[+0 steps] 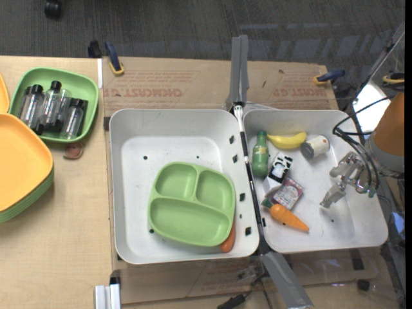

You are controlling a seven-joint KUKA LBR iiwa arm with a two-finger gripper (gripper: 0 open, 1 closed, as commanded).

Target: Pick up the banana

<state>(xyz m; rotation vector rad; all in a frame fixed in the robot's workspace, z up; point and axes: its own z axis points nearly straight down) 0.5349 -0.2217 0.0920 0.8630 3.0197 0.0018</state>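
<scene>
The yellow banana (287, 139) lies near the back wall of the right bin (360, 237), between a green bottle (259, 153) and a small grey can (315, 147). My gripper (335, 185) hangs over the bin's right half, to the right of the banana and nearer the front, clear of it. Its fingers (331, 199) stand open with nothing between them.
In the right bin a black-and-white item (280, 168), a dark red packet (286, 193) and a carrot (290, 217) lie left of the gripper. The left bin (129, 172) holds a green divided plate (192, 203). A green tray of bottles (55, 105) and orange plates (19, 166) sit far left.
</scene>
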